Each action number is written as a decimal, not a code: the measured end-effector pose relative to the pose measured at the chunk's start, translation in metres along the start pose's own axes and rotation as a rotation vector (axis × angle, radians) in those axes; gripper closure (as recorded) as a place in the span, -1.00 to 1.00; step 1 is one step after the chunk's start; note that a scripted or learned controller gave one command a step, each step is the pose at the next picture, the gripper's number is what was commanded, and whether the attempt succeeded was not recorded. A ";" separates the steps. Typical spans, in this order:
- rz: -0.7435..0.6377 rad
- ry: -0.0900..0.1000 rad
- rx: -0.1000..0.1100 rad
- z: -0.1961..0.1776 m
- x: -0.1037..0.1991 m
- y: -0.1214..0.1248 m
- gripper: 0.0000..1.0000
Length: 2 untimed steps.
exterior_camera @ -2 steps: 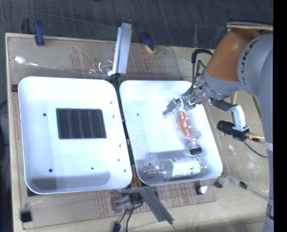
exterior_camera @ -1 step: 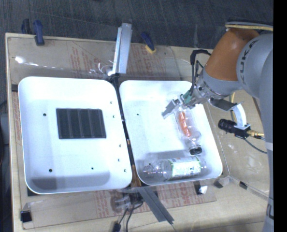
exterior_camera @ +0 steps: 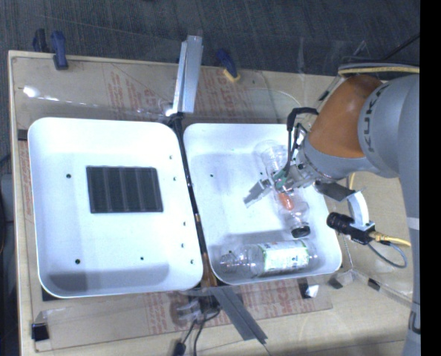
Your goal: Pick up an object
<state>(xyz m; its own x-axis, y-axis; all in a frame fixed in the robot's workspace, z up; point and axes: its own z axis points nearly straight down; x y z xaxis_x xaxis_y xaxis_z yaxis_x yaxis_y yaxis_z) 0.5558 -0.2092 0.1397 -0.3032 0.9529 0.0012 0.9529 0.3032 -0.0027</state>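
My gripper (exterior_camera: 263, 186) hangs low over the middle of the right bin (exterior_camera: 213, 199), reaching in from the right on the grey arm (exterior_camera: 369, 124). Right beside it lies a small clear bottle (exterior_camera: 293, 212) with an orange patch and a black cap, partly under the wrist. A clear rounded piece (exterior_camera: 268, 154) sits just behind the gripper. A larger clear bottle with a white label (exterior_camera: 272, 258) lies on its side along the bin's front wall. I cannot tell whether anything is between the fingers.
The left bin (exterior_camera: 57, 236) holds a dark ribbed rectangular panel (exterior_camera: 124, 189). A metal bar (exterior_camera: 187, 73) rises behind the seam between the bins. A black cable plug (exterior_camera: 347, 225) hangs off the arm at the right bin's edge.
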 end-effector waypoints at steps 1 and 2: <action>-0.040 0.000 -0.001 -0.025 -0.003 0.006 -1.00; -0.101 -0.003 -0.003 -0.015 -0.006 0.017 -1.00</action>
<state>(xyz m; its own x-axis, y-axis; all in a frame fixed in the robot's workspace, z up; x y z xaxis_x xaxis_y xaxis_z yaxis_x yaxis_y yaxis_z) 0.5743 -0.2099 0.1551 -0.3979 0.9174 -0.0015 0.9174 0.3979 0.0004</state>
